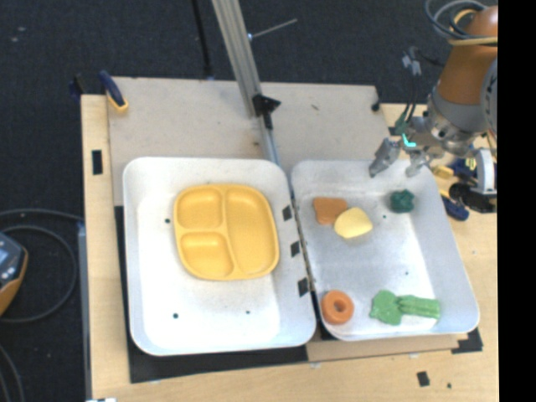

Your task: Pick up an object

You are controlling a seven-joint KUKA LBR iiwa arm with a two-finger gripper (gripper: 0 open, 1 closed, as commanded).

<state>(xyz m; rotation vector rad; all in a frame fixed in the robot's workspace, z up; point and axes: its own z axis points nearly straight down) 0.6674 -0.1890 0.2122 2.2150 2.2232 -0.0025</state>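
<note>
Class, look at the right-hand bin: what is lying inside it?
Inside the right bin: a brown block touching a yellow lump, a dark green ball, an orange ring and a green toy. The block's touching edge is covered.

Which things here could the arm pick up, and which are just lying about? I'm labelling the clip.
Belonging to the job:
tool, open above the right bin
dark green piece
yellow piece
brown piece
orange ring
green toy

Lying about:
yellow divided plate in the left bin
metal pole
</note>
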